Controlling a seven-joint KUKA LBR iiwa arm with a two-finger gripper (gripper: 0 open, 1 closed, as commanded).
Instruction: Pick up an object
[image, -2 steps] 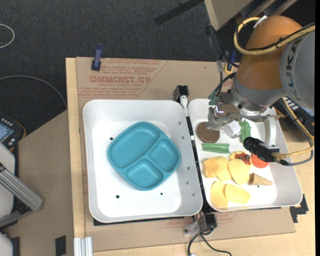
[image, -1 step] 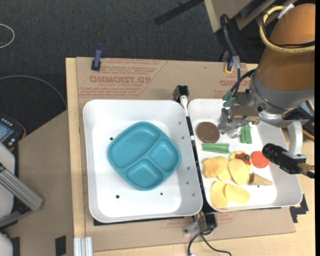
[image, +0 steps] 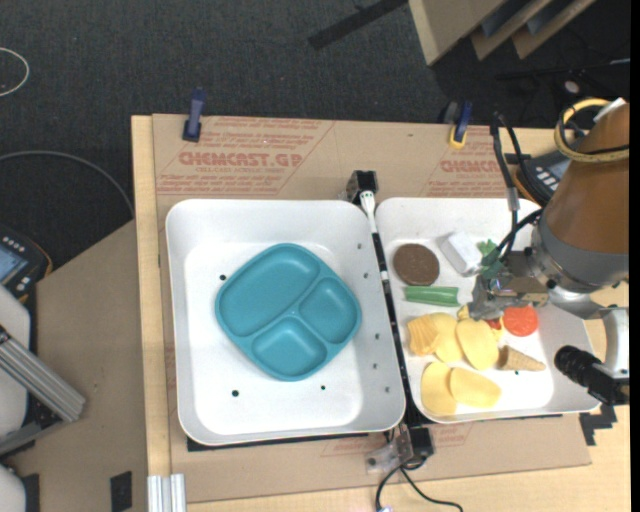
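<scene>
The arm (image: 590, 200) reaches down into the right bin (image: 430, 215), its gripper (image: 492, 298), whose grip I cannot tell, just above yellow chips (image: 462, 345), beside a red piece (image: 520, 320), while the left bin (image: 190, 300) holds a blue plate (image: 288, 311).

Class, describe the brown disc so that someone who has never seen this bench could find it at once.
Start at the right-hand white bin, the one crowded with toy food. Look to its upper left part, just above the green stick. The brown disc lies there, the only round, flat, dark brown piece among yellow, green and red neighbours.
</scene>
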